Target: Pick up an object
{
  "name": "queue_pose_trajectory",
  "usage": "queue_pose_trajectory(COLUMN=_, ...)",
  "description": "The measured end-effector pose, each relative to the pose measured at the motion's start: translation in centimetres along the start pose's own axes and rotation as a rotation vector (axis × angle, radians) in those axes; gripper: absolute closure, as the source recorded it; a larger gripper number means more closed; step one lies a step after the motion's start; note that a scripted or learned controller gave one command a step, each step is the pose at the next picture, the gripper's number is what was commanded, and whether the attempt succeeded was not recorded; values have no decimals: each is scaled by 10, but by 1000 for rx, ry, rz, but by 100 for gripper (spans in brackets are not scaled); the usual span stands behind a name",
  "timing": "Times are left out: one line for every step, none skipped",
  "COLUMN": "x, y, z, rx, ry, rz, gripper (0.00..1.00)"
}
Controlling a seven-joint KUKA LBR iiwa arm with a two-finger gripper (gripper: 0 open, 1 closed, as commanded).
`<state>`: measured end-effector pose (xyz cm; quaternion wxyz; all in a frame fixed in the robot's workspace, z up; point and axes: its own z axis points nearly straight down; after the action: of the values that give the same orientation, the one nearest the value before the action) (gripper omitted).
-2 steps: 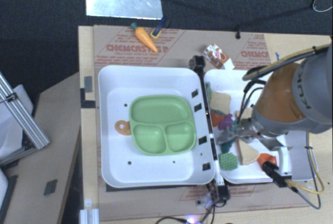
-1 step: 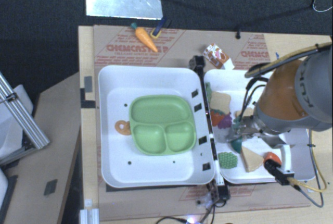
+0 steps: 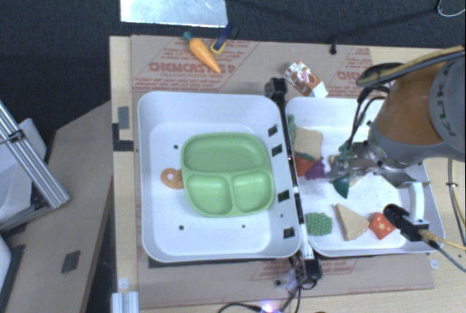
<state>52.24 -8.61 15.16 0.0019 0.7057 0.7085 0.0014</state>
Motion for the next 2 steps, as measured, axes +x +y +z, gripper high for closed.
queue_pose_trajectory(x=-4, y=4, z=-43, rx=0, ry=0, rz=0, gripper=100)
queue_pose_trajectory(x=-4, y=6, z=-74, rx=1, ry=0, rz=-1, gripper=100)
